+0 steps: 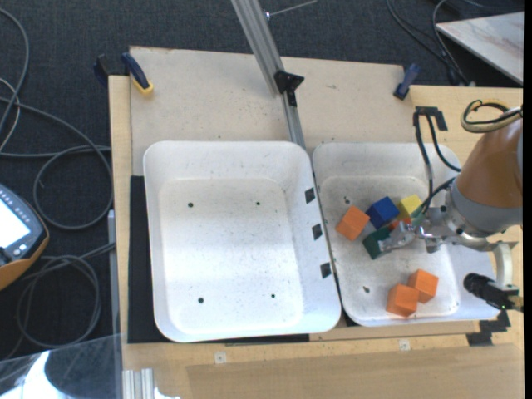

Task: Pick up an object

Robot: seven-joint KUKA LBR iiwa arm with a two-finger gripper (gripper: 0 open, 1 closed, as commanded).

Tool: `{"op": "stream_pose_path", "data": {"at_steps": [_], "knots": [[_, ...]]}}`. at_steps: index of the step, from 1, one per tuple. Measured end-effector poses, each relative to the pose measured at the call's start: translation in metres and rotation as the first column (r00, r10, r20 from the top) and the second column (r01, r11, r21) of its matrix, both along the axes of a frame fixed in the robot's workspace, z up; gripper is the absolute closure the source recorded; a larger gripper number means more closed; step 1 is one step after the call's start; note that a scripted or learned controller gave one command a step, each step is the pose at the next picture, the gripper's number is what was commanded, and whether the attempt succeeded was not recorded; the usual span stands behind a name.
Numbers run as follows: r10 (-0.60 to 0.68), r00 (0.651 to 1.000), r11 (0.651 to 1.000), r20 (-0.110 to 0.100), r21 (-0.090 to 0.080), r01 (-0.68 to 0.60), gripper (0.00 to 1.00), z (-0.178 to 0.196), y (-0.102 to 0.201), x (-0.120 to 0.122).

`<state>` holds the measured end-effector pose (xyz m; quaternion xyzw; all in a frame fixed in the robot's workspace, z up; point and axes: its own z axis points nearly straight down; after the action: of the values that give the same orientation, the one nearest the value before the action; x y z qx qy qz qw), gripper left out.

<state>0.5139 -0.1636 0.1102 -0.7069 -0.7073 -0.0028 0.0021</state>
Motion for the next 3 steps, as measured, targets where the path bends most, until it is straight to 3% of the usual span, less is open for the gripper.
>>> {"op": "stream_pose_path", "data": {"at_steps": [1,3], "knots": [[0.002,1.000,1.000,0.005,-0.003,-0.002,1.00,0.013,0.000,0.001],[0.002,1.000,1.000,0.008,-0.009,-0.002,1.00,0.119,0.003,0.002]]}}
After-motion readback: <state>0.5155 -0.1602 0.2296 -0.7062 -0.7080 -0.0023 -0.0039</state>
